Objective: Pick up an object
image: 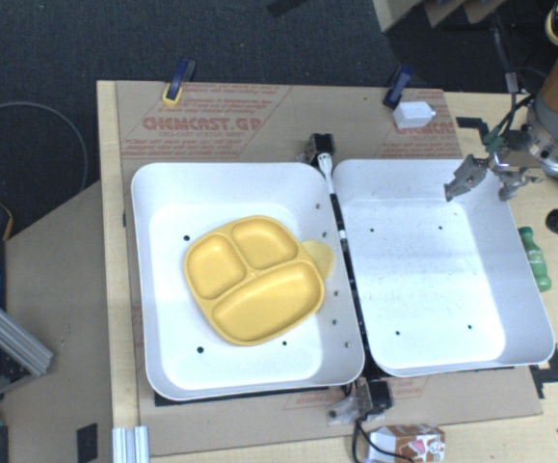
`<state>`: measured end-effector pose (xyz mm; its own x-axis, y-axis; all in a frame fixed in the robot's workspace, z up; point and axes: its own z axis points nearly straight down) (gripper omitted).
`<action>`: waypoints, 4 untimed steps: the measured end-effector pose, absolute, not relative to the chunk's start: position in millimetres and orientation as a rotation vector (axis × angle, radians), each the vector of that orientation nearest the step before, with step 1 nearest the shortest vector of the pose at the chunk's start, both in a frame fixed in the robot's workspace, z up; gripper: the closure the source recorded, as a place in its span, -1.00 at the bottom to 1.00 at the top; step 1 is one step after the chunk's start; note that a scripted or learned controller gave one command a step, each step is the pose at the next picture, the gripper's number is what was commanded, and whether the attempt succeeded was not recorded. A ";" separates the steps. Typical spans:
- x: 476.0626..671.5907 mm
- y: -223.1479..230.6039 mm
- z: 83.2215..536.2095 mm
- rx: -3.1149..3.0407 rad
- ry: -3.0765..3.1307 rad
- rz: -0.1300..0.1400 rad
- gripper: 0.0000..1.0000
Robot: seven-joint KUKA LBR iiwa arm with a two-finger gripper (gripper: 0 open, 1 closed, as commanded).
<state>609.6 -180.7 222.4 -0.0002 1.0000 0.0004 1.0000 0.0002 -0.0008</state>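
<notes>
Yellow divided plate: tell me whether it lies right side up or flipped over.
Right side up. The yellow divided plate rests in the left bin with its three hollow compartments facing up, their raised rims visible.

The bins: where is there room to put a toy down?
The right bin has bare floor wall to wall, below the gripper. The left bin is crowded: the yellow plate fills its middle, leaving bare strips along its walls.

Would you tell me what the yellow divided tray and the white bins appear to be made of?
The yellow divided tray looks like moulded plastic with a smooth, slightly glossy finish: uniform colour, rounded compartments. The left white bin and right white bin look like thin formed plastic, matte, with rounded corners.
</notes>
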 end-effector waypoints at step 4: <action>480.1 5.8 546.0 -2.222 -2.226 -0.005 1.00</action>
<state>480.1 5.8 546.0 -0.0018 1.0000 -0.0005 1.0000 0.0018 0.0051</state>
